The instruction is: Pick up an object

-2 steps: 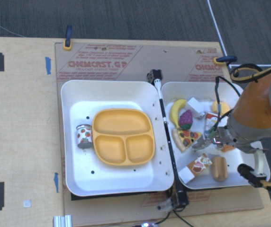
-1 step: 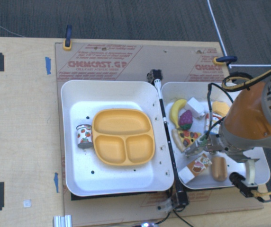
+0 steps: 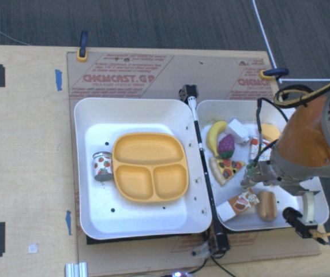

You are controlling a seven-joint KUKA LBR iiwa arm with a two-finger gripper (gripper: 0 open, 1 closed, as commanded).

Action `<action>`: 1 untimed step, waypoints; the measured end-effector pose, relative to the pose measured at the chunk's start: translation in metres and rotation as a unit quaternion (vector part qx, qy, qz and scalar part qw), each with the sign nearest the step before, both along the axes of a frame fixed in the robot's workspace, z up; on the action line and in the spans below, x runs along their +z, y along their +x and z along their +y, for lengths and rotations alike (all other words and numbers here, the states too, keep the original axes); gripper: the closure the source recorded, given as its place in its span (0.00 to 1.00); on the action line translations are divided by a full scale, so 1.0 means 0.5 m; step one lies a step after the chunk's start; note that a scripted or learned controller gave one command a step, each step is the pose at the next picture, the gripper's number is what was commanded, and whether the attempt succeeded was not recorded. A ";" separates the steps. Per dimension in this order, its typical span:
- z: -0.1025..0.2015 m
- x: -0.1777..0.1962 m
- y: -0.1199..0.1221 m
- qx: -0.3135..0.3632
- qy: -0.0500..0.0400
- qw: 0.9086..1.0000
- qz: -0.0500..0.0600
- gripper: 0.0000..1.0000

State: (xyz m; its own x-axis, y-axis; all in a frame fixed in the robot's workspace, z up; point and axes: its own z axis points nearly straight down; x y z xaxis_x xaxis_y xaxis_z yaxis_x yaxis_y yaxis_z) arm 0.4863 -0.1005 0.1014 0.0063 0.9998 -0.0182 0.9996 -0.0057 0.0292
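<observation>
Toy foods (image 3: 228,154) crowd the right bin's (image 3: 321,209) left side; fingers' (image 3: 250,178) state unclear.

Two white bins are sitting side by side: the left bin (image 3: 90,154) is holding one yellow divided tray (image 3: 150,166) and one small can (image 3: 102,166); the right bin (image 3: 321,209) is holding one banana (image 3: 214,134), one pizza slice (image 3: 227,169) and one bread roll (image 3: 266,205).

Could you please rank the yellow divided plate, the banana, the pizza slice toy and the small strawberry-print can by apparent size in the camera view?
1. Yellow divided plastic plate
2. Yellow banana
3. Triangular pizza slice toy, close to the banana
4. Small strawberry-print can
</observation>
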 end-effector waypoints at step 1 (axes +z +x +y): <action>0.117 0.167 -0.013 0.004 0.009 1.000 0.014 1.00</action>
